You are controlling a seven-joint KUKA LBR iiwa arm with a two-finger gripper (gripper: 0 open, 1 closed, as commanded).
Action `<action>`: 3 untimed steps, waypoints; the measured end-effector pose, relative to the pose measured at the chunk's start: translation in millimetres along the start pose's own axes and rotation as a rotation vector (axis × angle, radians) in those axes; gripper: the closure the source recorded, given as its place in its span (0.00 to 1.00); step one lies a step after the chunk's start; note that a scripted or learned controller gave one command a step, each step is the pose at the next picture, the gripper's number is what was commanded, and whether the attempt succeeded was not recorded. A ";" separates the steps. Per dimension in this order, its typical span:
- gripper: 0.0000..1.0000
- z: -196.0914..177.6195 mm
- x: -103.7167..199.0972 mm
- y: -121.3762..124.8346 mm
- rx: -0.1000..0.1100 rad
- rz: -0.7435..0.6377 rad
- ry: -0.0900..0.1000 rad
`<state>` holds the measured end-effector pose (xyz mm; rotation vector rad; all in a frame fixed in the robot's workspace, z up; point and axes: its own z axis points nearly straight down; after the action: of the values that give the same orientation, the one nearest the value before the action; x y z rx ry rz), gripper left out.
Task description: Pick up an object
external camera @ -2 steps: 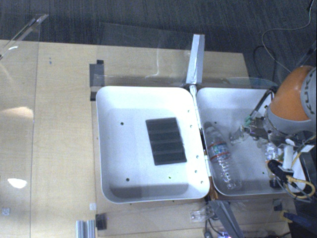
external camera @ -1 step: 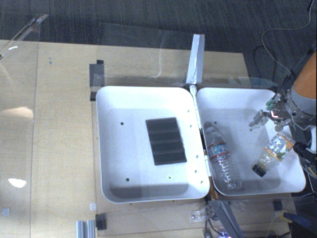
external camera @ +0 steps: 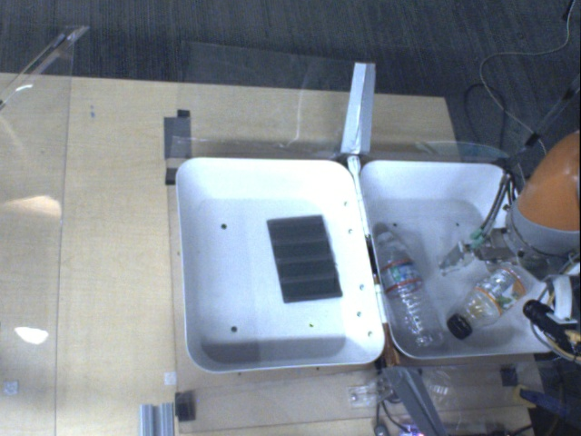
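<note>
In the right bin (external camera: 427, 184) a clear plastic bottle (external camera: 406, 293) lies along the left wall, its length running front to back. A smaller clear bottle (external camera: 490, 300) with a black cap (external camera: 458, 325) lies tilted near the bin's front right. My gripper (external camera: 470, 251) hangs over the right bin, just behind the small bottle and to the right of the long one, below the arm's orange band (external camera: 552, 189). A dark ribbed rectangular pad (external camera: 304, 258) lies flat in the middle of the left bin (external camera: 209, 243).
The two bins' walls meet in a ridge (external camera: 363, 243) between them. A metal post (external camera: 359, 107) stands behind that ridge. Cables (external camera: 531, 71) hang at the back right, and clamps and brackets (external camera: 399, 393) sit in front of the right bin.
</note>
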<state>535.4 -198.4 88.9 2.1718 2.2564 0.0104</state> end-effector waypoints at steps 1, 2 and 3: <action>0.00 3.0 -9.0 98.3 0.004 0.003 0.001; 0.00 -0.1 -4.3 2.5 0.002 -0.149 0.000; 0.00 2.3 -8.1 72.4 0.003 -0.053 0.001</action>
<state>608.1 -203.7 87.5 2.1136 2.3151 0.0081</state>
